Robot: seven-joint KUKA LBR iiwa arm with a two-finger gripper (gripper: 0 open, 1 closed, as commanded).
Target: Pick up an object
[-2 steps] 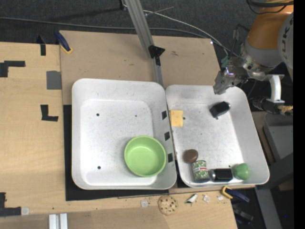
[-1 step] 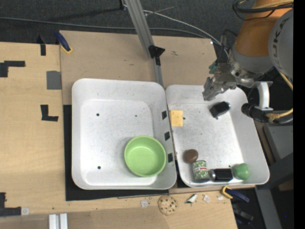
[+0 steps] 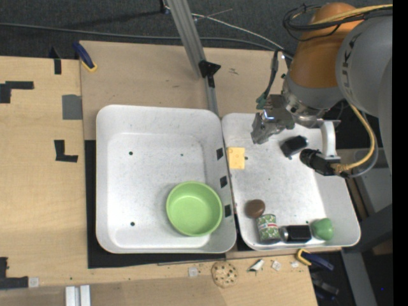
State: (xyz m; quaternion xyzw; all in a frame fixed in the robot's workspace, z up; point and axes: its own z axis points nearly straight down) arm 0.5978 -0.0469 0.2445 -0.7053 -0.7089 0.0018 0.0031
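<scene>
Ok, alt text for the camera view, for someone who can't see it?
The gripper hangs over the right bin, near its far end. That bin holds a yellow block, brown disc, can and green piece; the left bin holds a green bowl.

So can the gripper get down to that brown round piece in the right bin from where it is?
Probably yes: the gripper hangs over the right bin, and the brown round piece lies uncovered, apart from the green can.
</scene>
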